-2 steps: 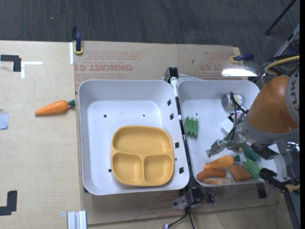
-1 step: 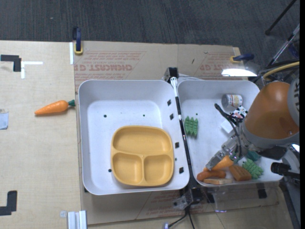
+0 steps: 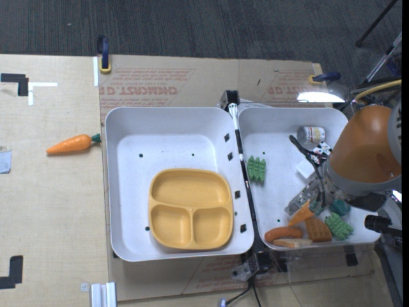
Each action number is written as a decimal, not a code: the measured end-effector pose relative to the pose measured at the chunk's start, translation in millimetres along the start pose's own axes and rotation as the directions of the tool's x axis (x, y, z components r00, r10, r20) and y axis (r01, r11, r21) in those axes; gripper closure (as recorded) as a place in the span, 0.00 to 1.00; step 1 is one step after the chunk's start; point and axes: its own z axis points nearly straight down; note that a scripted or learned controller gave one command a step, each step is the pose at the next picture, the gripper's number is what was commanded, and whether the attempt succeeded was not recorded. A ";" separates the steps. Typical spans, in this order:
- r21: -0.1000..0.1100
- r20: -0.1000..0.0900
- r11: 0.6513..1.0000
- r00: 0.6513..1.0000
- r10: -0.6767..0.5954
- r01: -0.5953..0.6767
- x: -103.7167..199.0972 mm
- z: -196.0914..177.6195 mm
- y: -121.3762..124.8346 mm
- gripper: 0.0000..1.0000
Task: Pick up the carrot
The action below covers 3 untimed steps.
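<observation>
An orange carrot (image 3: 70,144) with a small green top lies on the cardboard bench, left of the left bin (image 3: 121,190) and outside both bins. My gripper (image 3: 309,200) is far from it, lowered into the right bin (image 3: 275,139) near the front right corner, under the arm's orange band (image 3: 364,149). Its tip sits just above a small orange wedge-shaped piece (image 3: 301,214) among a pile of toy food. I see nothing lifted in the gripper.
A yellow three-part plate (image 3: 190,207) rests in the left bin. The right bin holds a green ridged piece (image 3: 256,169), a small can (image 3: 312,134), a white card (image 3: 305,169), a sausage (image 3: 281,234), a brown slice (image 3: 318,230) and green pieces (image 3: 339,226).
</observation>
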 end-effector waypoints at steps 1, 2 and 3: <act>0.005 0.003 0.999 0.999 0.039 -0.039 63.4 -87.8 51.6 1.00; 0.005 0.003 0.999 0.999 0.040 -0.040 63.2 -87.9 51.4 0.00; 0.007 0.002 0.996 0.996 0.088 -0.088 1.0 -50.8 -2.7 0.00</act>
